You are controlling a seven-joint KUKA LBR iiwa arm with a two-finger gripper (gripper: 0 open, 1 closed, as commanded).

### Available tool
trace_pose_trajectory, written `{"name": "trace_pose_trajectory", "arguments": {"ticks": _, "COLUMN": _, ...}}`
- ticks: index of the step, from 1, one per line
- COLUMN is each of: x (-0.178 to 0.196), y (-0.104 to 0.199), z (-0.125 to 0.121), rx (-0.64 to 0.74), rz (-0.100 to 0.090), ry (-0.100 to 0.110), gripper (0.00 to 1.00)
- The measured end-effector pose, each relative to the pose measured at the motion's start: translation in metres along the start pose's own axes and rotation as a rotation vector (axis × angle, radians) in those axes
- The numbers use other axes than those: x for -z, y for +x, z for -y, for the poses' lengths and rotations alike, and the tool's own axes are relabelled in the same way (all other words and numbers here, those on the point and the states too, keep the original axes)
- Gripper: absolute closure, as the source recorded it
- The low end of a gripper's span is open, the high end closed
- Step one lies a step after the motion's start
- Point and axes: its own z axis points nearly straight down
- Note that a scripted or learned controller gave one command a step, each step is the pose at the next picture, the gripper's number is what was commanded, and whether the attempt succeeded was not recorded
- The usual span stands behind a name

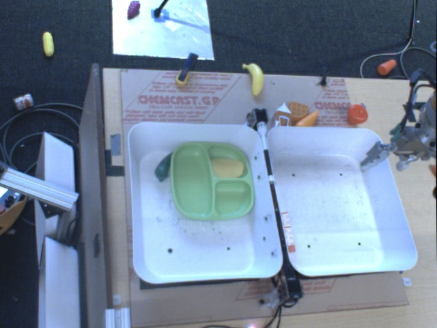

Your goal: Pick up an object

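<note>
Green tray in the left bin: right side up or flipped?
Right side up. The green tray lies flat in the left bin with its compartments facing up, and a yellow piece sits in the upper right one.

Robotics lab: white bins, cables.

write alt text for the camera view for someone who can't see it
Two white bins sit side by side on a bench; the left bin holds a green divided plate, and the gripper hovers at the right bin's far right rim.
</note>
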Motion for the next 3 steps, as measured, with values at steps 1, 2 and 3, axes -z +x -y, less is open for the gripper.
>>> {"name": "trace_pose_trajectory", "arguments": {"ticks": 1, "x": -0.129, "y": 0.102, "z": -0.002, "rx": 0.010, "rz": -0.007, "ry": 0.010, "gripper": 0.00}}
{"name": "trace_pose_trajectory", "arguments": {"ticks": 2, "x": -0.034, "y": 0.054, "z": -0.038, "rx": -0.003, "rz": 0.004, "ry": -0.011, "gripper": 0.00}}
{"name": "trace_pose_trajectory", "arguments": {"ticks": 3, "x": -0.107, "y": 0.123, "z": -0.040, "rx": 0.006, "rz": -0.004, "ry": 0.004, "gripper": 0.00}}
